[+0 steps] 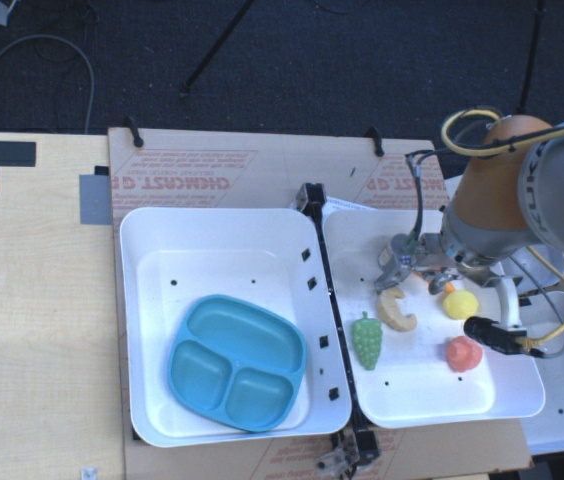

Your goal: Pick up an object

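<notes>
Well left of gripper (402, 260): blue divided plate (237, 362) in left bin (152, 268). Lower left, apart: green grape bunch (367, 341), upright. Directly beneath and just beside gripper: curved tan piece (396, 311), long axis bending down-right, nearest candidate. To right: yellow ball (460, 304), red piece (463, 354) in right bin (432, 398). Finger opening: cannot tell. Nothing seen held.
</notes>
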